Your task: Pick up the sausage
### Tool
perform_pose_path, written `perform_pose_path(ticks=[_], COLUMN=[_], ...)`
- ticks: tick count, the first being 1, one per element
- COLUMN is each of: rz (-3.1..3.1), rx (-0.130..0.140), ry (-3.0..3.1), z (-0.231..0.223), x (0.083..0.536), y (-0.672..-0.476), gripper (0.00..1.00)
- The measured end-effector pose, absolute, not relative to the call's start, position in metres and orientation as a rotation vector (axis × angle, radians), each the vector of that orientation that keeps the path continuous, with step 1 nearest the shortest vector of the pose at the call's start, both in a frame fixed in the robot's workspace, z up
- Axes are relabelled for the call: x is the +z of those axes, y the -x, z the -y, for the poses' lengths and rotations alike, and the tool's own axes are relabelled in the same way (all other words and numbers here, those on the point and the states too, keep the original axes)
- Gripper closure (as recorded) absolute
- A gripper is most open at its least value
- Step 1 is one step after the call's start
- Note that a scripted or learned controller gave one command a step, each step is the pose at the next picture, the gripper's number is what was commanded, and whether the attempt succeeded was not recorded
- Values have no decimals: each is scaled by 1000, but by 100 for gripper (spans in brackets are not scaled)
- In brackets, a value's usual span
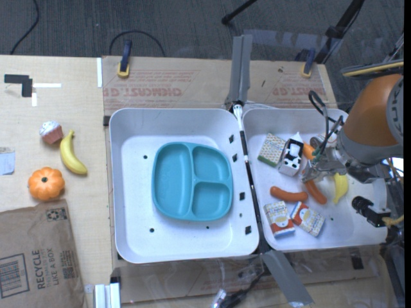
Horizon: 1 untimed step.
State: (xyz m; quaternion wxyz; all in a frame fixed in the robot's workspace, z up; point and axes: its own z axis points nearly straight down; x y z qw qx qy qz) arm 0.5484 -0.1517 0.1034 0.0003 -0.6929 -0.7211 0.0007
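Observation:
The sausage (pixel 289 194) is a short reddish-orange link lying flat in the right bin (pixel 359 236), left of the bin's middle. My gripper (pixel 314 170) hangs low over that bin, just up and to the right of the sausage and not touching it. A second, carrot-like orange piece (pixel 315 192) lies directly under the gripper. The arm's orange band (pixel 379 111) sits above it at the right.
Around the sausage lie a green-and-white box (pixel 272 149), a black-and-white carton (pixel 291 157), two small snack cartons (pixel 280 217) (pixel 309 221) and a yellow banana (pixel 340 187). A teal divided plate (pixel 192 181) sits in the left bin (pixel 128 236). A banana, pumpkin and cupcake lie on the bench at left.

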Motion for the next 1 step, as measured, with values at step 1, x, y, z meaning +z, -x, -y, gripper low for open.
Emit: perform_pose_path(ticks=[1], rz=[2628], rx=[2], ry=[1724], z=[138], x=[240], y=[-575], gripper=[100])
